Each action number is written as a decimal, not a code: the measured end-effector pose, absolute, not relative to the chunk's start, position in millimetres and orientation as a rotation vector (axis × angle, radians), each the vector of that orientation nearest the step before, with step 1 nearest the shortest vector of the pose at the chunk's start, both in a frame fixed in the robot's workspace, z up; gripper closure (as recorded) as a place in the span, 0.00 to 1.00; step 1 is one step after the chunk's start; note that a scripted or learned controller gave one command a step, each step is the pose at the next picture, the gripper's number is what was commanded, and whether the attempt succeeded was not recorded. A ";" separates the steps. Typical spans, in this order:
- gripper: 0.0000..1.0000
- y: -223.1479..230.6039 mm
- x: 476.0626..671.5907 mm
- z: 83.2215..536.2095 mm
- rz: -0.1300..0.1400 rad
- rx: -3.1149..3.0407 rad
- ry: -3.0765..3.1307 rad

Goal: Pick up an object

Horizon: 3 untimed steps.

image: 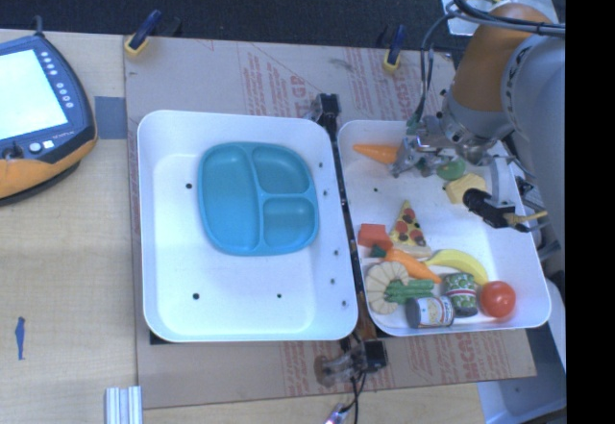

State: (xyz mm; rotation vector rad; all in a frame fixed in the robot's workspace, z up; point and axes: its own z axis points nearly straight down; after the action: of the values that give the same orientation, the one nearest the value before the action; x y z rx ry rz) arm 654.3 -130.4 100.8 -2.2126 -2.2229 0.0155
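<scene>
The right white bin [538, 316] holds a heap of toy food. An orange carrot [375, 153] lies at its far left corner, and my gripper [411, 161] is down in the bin just right of the carrot's thick end. Beside the gripper on the right are a green piece [452, 167] and a yellow piece [463, 189]. Nearer the front lie a pizza slice [410, 227], a second carrot [413, 265], a banana [459, 263], a tomato [497, 299] and two small cans [430, 312].
The left white bin [163, 307] holds a blue divided plate [259, 198]. A teach pendant [38, 114] rests on the bench at far left. Clamps [142, 33] grip the board's back edge. The grey arm [500, 76] hangs over the right bin's far corner.
</scene>
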 end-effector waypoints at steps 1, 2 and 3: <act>1.00 -114.2 628.5 249.4 0.001 -2.217 -2.227; 0.00 -114.1 627.7 247.7 0.004 -2.215 -2.225; 0.00 -127.9 593.4 93.8 0.009 -2.213 -2.222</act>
State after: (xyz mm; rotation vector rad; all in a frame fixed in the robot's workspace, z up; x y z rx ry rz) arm 593.4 -127.9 93.8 -2.2129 -2.2223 0.0088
